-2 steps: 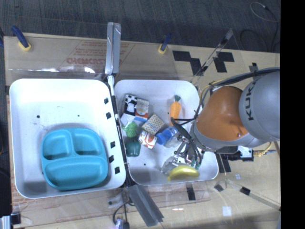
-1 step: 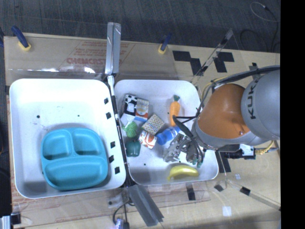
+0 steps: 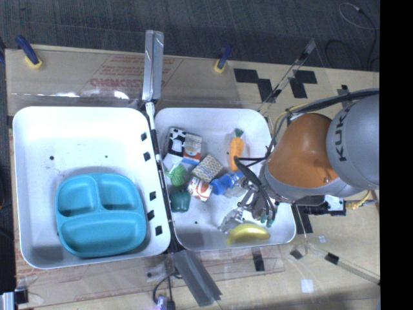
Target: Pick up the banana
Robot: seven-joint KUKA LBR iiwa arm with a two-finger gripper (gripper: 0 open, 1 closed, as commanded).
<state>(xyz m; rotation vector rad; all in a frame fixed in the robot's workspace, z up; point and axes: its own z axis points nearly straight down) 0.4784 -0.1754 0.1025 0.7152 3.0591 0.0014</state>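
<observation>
You can read "KU" in black letters on the grey KUKA arm point(image 3: 355, 144). The yellow plastic banana point(image 3: 248, 233) lies near the right white bin's point(image 3: 193, 237) front wall, its long axis roughly left to right. The two-finger gripper point(image 3: 248, 213) hovers just above it; its fingers' spread cannot be told
</observation>
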